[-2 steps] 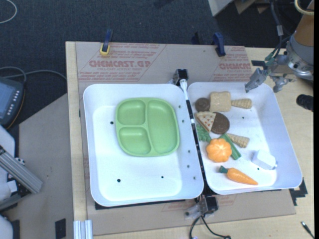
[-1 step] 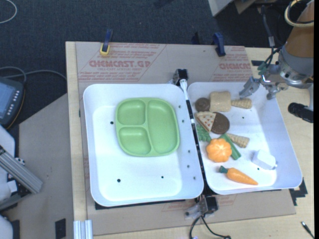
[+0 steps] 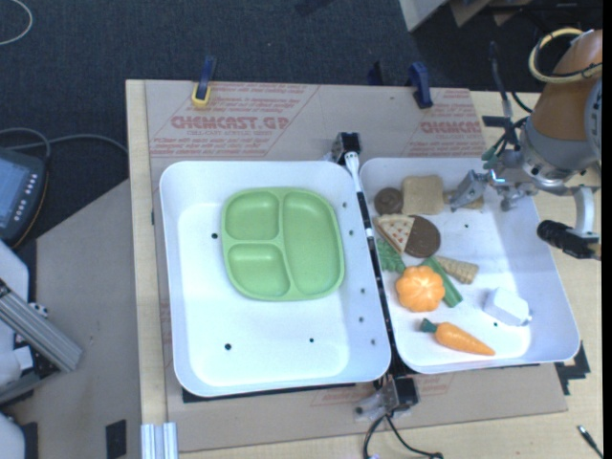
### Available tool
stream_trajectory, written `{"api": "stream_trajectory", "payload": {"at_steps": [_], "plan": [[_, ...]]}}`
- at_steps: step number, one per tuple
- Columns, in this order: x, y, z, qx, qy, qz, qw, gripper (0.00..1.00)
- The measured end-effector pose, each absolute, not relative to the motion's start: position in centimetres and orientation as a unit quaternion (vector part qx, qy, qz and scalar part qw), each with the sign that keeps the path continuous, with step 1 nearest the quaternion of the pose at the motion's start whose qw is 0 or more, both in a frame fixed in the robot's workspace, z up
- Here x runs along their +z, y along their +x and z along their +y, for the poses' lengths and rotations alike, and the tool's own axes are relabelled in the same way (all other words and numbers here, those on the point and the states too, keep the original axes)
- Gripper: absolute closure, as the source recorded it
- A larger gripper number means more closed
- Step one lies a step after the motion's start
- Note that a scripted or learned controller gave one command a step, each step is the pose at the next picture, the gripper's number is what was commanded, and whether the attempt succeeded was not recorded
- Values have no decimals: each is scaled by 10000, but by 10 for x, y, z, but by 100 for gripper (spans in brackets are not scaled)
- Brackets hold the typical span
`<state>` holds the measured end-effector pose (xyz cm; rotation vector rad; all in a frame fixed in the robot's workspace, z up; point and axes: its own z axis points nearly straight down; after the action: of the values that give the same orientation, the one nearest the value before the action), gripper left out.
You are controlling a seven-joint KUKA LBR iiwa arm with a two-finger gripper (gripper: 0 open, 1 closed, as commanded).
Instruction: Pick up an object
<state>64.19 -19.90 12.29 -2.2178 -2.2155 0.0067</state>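
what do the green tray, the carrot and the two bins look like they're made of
The green tray looks like matte moulded plastic: one even pale green, with rounded compartments and soft rims. The carrot looks like toy plastic, a smooth uniform orange with a slight sheen, though rubber is possible. The left bin and the right bin look like thin formed white plastic, semi-gloss, with rounded lips.

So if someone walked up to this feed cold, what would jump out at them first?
Probably the green divided plate, alone in the left bin. Next, the bright food toys crowded into the right bin: an orange pumpkin at its middle and a carrot near the front edge. The gripper hovers above that bin's far right corner.
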Motion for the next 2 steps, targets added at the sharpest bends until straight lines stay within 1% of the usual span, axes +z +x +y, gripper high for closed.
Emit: {"api": "stream_trajectory", "payload": {"at_steps": [1, 2], "plan": [[82, 641, -198, 17, -7068, -7074, 31, 0], [96, 643, -198, -1, -7065, -7077, -7, 100]]}}
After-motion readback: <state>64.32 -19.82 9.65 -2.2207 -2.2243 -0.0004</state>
